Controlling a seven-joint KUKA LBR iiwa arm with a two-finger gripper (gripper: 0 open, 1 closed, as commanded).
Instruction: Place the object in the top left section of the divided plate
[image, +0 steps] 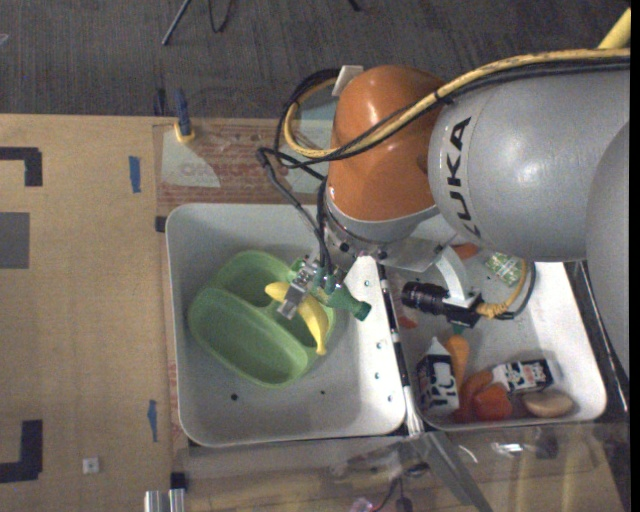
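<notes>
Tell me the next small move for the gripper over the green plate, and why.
Probably a short descent before any release. The two-finger gripper is at the yellow banana, which lies across the right rim of the green divided plastic plate in the left white bin. Whether the banana is actually gripped is unclear, so lowering gently seems safest.

The arm (540, 160) is a thick, smooth grey casing with black "KUKA" lettering on its side and a rounded orange band (385, 140) above the wrist. Yellow and black cables loop over that band. Below the band, the claw (312, 285) is metallic with green parts.
</notes>
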